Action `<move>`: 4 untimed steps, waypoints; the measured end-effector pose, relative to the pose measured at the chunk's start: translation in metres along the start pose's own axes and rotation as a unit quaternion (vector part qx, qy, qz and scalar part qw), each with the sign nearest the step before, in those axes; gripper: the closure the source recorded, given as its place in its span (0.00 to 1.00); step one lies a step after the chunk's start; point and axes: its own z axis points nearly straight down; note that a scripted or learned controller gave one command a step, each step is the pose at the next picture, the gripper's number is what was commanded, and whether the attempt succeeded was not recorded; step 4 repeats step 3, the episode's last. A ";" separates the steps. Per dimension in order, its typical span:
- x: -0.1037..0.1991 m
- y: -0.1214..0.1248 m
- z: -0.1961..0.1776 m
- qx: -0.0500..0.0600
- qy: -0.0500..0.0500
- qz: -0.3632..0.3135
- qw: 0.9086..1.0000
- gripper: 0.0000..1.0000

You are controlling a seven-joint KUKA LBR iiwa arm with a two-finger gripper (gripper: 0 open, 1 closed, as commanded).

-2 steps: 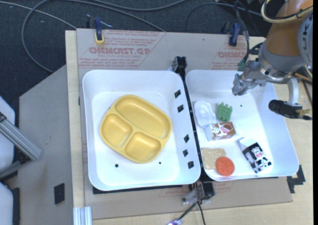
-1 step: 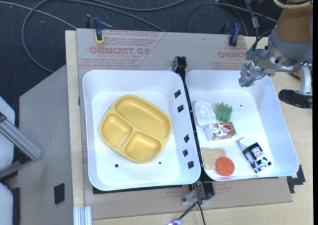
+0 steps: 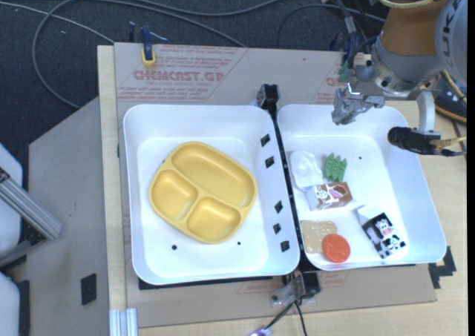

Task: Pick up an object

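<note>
Upper right of frame: the hand [image 3: 347, 113] hovers over the right bin's [image 3: 423, 179] far edge, nothing between its narrow-set fingers. The objects, including a green toy [image 3: 335, 168], lie below it toward frame bottom.

- The arm [image 3: 423, 15] is running off the top and right edges.
- The gripper [image 3: 349, 110] fingertips are looking too small and blurred to judge.
- The black-and-white item [image 3: 382, 232] is showing unreadable markings.

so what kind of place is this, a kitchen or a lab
Most likely a robotics lab bench, not a kitchen: two white bins clamped side by side, toy food beside a yellow divided plate, loose cables on dark carpet, and a robot arm's end effector.
</note>
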 end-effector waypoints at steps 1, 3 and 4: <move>0.059 0.003 0.014 0.003 0.001 0.000 1.000 1.00; 0.151 -0.001 0.012 0.002 0.000 0.000 1.000 1.00; 0.151 -0.001 0.012 0.002 0.000 0.000 1.000 1.00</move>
